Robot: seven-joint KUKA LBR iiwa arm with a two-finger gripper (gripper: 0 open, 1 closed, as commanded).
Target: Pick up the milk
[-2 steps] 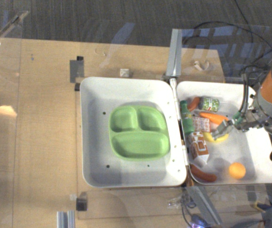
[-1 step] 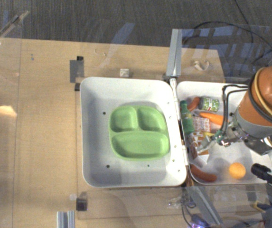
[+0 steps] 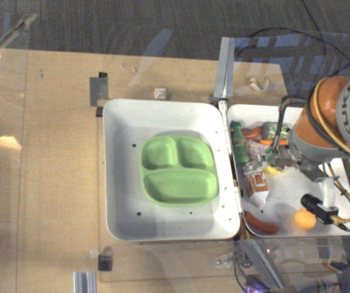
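We judge the small brown-and-white milk carton (image 3: 258,182) light, stiff-walled, crushable: grip across its flat sides. We cannot tell the two-finger gripper's (image 3: 266,162) state.

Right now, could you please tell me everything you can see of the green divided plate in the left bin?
The green plate is a pale green tray, plastic by its look, with rounded corners and a raised rim. It has three compartments: two smaller ones along the far side and one wide one along the near side. It lies flat, right way up, on the floor of the left bin, roughly in the middle and slightly toward the right wall. It touches the bin floor and nothing else.
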